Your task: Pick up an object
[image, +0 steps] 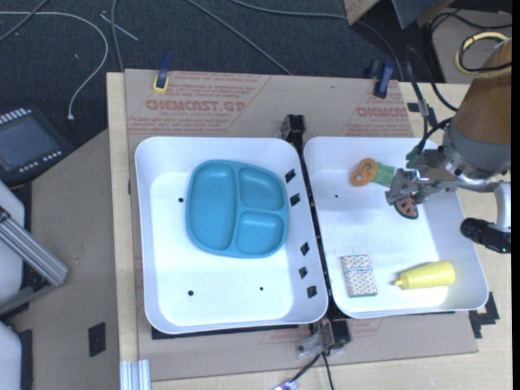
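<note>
The gripper (404,195) sits low over the upper part of the right bin (467,299). Whether its fingers are spread or closed cannot be determined. A small dark brown object (409,210) lies directly under the fingertips; whether it is gripped is unclear. Just left of the gripper lies an orange pretzel-shaped ring (363,172) touching a green piece (383,173). Nearer the front wall lie a yellow squeeze bottle (426,275) on its side and a small patterned box (358,275). The left bin (154,242) holds a blue divided plate (237,208) with three compartments.
</note>
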{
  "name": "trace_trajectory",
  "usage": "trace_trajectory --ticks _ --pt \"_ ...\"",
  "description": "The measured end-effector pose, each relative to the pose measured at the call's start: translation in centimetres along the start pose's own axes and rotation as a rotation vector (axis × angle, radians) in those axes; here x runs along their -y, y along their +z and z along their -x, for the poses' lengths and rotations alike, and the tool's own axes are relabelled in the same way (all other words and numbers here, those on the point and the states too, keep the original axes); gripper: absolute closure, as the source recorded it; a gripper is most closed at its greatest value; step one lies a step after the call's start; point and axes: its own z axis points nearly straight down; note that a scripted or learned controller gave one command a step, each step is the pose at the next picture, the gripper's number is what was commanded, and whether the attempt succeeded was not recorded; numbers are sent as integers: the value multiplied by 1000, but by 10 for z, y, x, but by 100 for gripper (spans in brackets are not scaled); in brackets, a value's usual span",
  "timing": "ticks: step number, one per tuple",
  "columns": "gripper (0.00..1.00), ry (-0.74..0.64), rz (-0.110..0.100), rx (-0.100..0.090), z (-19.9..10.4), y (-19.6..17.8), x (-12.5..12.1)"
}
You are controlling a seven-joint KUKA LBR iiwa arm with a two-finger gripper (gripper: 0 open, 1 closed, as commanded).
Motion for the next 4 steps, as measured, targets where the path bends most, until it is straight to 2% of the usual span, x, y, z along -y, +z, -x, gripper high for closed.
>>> trace_trajectory --ticks 1,2,3,4 --pt "100 1 -1 0 0 -37 -2" --pt "100 -3 -6 -2 -52 -33 -11" --pt "100 -2 -4 -2 -96 -37 -32" --pt "100 -3 -5 -2 -152 -22 -57"
